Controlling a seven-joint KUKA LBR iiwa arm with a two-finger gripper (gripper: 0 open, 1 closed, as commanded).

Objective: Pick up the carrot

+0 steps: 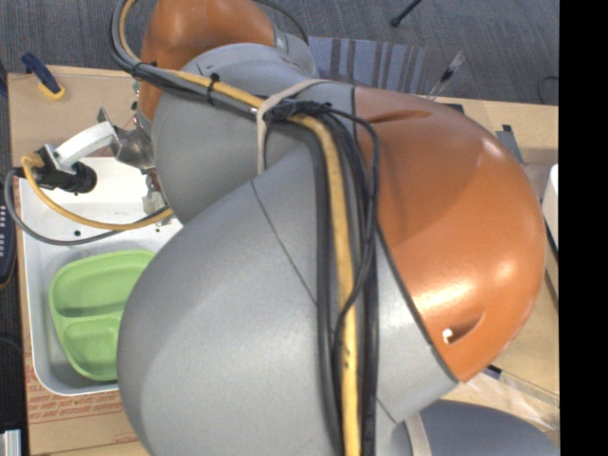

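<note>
— Counted what, then?

— One arm (pixel 285 283), grey, huge and close to the lens, covering most of the surface (pixel 66 416). Two orange patches on it: one small dome at the top, one broad shell on the right side.

— And bins?

— One white bin (pixel 36 302) in plain sight, at the left. Mostly hidden beyond that, under the grey bulk.

— Inside it?

— One green dish (pixel 90 312), lying flat in the near end, split into two hollows. One thin yellow hose (pixel 95 226), curving across the bin's white floor just above the dish, apart from it. One black fitting (pixel 68 177) at the hose's left end, with one white bracket (pixel 85 143) right beside it, both out at the arm's tip.

— Carrot?

— Cannot tell where; likely somewhere behind the arm, but not to be placed from here.

— Jaws?

— Cannot tell whether open or closed. Nothing clear enough at the tip to judge by.

— Anything running along the arm?

— One cable bundle (pixel 337 255): a thick yellow line flanked by several black ones, too tightly packed to count. Tied down near the top with one white strap (pixel 271 112).

— Outside the bin?

— One blue-handled tool (pixel 43 76) with a yellow end, lying on the surface near the far left corner, well apart from the dish. Grey floor (pixel 475 36) beyond the far edge.
</note>
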